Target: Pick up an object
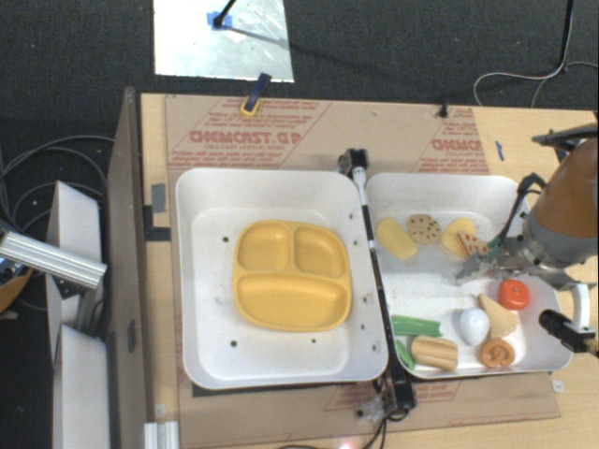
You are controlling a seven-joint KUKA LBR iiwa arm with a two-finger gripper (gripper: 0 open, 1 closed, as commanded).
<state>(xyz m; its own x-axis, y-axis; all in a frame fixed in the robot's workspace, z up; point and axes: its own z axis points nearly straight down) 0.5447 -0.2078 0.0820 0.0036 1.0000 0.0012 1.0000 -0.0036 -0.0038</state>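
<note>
Brown cardboard (281,129) lined the bench beneath two white bins. A yellow divided plate (292,275) lay in the left bin (201,251). At the right bin (440,187), the gripper (479,266) hung low just beside a yellow toy wedge (460,237); whether its jaws were spread or closed could not be told. A cookie (423,227), red tomato (513,294), white egg (474,325) and bread roll (434,352) lay nearby.

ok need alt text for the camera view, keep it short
A grey arm with an orange band reaches in from the right, its gripper low over the right bin of toy food. The left bin holds a yellow divided plate.
</note>
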